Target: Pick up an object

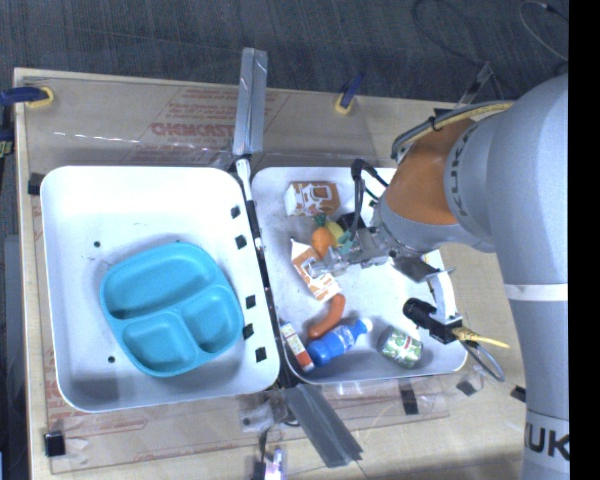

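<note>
My gripper is low in the right bin, near its middle, with the grey arm and orange band reaching in from the right. Its tip is right beside a small orange carrot-like piece and a green item; whether it touches them is unclear. Just left and below lies an orange-and-white packet. A brown-and-white carton sits at the bin's far end. Toward the near end lie a reddish sausage, a blue bottle and a green can.
A small red-and-white item lies against the right bin's left wall. The left bin holds a blue divided tray. A grey bar stands upright between the bins at the back.
</note>
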